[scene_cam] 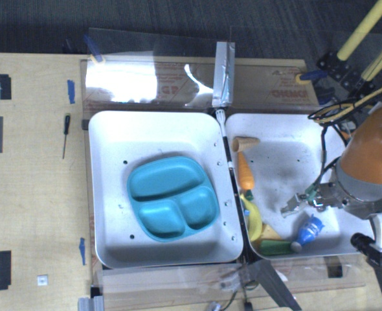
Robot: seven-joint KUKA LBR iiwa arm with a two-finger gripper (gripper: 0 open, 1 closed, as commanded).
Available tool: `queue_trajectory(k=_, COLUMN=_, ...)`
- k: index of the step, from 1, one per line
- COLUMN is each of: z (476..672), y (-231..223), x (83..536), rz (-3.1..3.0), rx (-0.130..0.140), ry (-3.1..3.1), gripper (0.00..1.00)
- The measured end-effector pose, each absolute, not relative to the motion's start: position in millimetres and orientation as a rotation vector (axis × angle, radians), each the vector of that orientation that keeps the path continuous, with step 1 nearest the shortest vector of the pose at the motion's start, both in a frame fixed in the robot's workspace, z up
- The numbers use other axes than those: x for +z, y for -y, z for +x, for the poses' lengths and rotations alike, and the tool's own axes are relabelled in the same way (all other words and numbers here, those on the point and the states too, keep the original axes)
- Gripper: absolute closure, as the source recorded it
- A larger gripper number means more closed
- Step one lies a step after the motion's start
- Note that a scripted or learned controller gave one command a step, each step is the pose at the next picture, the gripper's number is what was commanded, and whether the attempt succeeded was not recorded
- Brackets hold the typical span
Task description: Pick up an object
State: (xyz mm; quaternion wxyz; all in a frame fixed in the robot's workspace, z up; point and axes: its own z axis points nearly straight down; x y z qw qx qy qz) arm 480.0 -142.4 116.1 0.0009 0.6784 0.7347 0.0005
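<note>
Several small things lie in the right-hand shallow white bin [288,141]: a blue and white plastic bottle [308,230] near the front wall, a green cucumber-shaped toy [275,246] just beside it, a yellow banana-shaped piece [252,218], an orange carrot-like piece [245,173] along the divider, and a tan wooden block [245,144] behind. The left white bin [107,173] carries a teal plastic divided tray [172,196]. Hovering just above and behind the bottle, the pincer [299,201] looks slightly parted with nothing between its fingers. The bottle seems the nearest candidate; I judge it light, stiff and smooth, likely to roll or slip, so a hold across its middle would serve best. Its far end and the green toy's underside are hard to make out, and the arm's orange band [371,149] covers the bin's right edge.
</note>
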Motion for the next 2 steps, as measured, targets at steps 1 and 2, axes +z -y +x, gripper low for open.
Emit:
queue_trajectory(k=1, z=525.5, y=156, x=155, rz=1.825, rx=0.002, ry=-2.552, gripper=0.00)
queue_trajectory(k=2, z=526.4, y=156, x=165, rz=1.823, rx=0.004, ry=-2.549, gripper=1.00)
